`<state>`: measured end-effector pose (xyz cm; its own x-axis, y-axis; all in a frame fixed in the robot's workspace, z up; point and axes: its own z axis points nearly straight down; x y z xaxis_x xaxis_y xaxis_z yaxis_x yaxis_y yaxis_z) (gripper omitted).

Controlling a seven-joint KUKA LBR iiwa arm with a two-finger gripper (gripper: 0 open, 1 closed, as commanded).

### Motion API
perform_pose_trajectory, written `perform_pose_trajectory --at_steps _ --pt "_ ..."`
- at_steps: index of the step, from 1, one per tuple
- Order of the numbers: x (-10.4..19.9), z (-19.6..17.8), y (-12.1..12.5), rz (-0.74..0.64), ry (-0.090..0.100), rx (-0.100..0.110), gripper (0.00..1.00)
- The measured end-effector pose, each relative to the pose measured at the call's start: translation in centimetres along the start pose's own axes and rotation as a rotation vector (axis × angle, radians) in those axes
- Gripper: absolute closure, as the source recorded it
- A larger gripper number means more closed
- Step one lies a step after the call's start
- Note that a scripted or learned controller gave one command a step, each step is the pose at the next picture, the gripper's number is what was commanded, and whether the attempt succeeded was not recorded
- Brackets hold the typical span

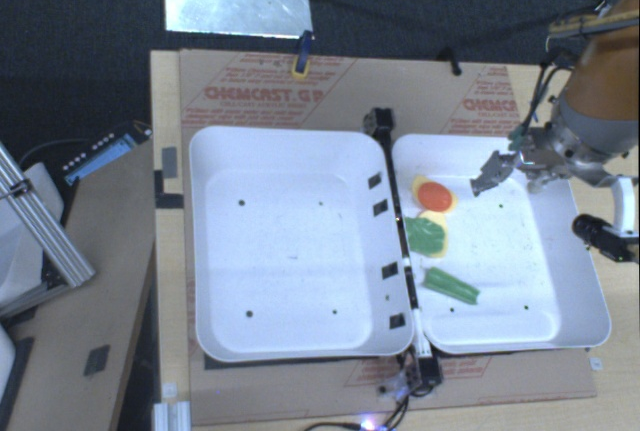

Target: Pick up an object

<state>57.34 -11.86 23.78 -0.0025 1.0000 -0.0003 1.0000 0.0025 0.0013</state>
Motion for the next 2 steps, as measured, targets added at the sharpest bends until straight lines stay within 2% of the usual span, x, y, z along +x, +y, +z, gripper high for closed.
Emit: perform_pose_trajectory --at_steps 1,2 --pt "0.0 -1.1 0.1 -0.002 0.000 -0.004 1.00" --pt "2.7 -11.2 5.9 -0.006 -0.002 -0.015 1.00"
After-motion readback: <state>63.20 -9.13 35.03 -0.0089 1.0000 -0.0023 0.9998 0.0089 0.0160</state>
